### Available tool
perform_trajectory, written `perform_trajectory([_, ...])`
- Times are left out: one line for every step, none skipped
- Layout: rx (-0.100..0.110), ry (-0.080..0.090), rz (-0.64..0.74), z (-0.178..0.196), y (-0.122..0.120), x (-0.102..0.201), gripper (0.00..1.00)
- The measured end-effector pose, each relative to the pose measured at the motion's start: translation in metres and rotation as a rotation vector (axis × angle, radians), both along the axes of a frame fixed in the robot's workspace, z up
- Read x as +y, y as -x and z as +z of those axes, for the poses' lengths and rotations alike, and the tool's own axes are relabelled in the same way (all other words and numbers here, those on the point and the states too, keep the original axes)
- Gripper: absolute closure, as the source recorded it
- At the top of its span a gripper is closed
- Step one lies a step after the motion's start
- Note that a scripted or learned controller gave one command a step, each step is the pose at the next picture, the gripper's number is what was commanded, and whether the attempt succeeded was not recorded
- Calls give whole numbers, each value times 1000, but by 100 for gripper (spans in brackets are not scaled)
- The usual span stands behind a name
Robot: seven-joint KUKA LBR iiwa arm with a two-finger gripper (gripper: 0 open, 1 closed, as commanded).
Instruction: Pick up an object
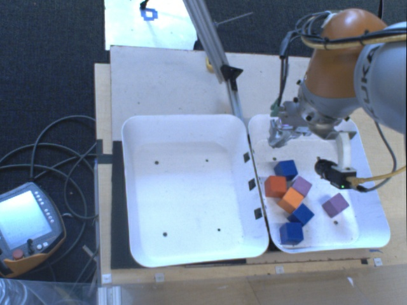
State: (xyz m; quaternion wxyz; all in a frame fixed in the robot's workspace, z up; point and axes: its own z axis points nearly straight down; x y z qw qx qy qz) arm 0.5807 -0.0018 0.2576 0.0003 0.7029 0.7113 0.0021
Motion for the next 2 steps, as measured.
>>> perform_trajectory([-1, 1, -1, 1, -20, 49, 100])
perform_trajectory([1, 0, -2, -1, -23, 95, 100])
